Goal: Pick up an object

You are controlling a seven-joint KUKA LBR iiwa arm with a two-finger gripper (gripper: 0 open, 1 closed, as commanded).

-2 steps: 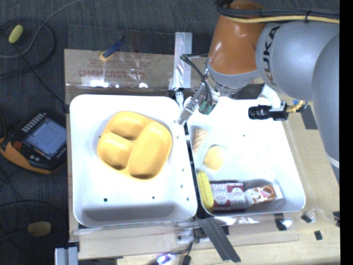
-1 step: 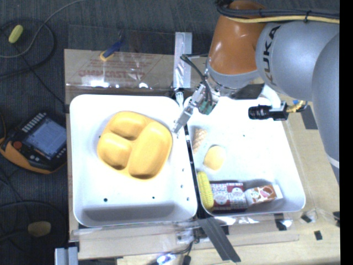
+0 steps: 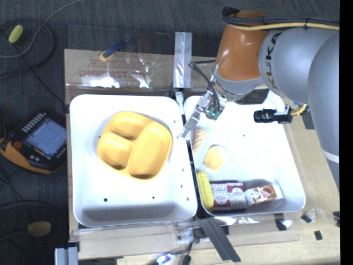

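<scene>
Grey arm (image 3: 309,65) looms over the right bin (image 3: 287,159), gripper (image 3: 190,127) poised by the divider above a pale roll (image 3: 214,158), corn (image 3: 204,190) and carton (image 3: 242,196). Nothing is held; its opening can't be told. Next: descend onto one.

- Arm (image 3: 298,48): cut off at right and top edge.
- Right bin (image 3: 287,164): far wall hidden under arm.
- Gripper (image 3: 190,127): fingers too small/blurred to read.
- Patterned item (image 3: 199,138) beside it: unclear.

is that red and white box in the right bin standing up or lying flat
Lying flat. The box rests on its long side along the right bin's near wall, beside the corn cob.
</scene>
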